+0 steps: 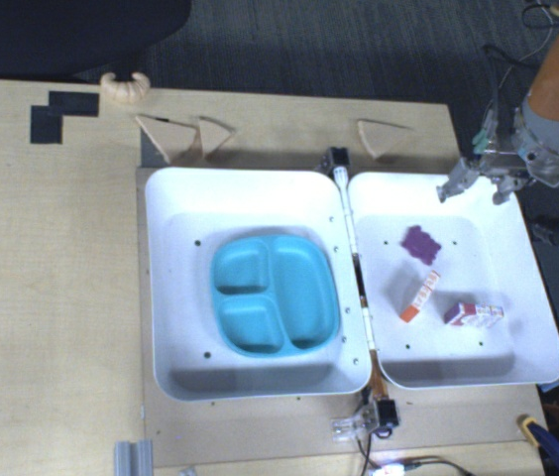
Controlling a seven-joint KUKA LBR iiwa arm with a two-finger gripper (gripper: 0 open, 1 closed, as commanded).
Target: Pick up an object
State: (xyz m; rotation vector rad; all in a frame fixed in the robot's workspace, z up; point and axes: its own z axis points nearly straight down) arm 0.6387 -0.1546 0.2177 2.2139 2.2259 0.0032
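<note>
The gripper [476,178] hangs above the right bin's [517,365] far right corner with its two fingers spread apart and nothing between them. Below it in that bin, a purple object [421,243] lies toward the far edge, a white-and-orange tube [419,297] sits near the middle, and a red-and-white carton [474,313] lies just to its right. The left bin [175,266] carries a blue compartment tray [275,292] at its centre.

Pincer [478,190] hangs at upper right, fingers spread, gripping nothing.
</note>
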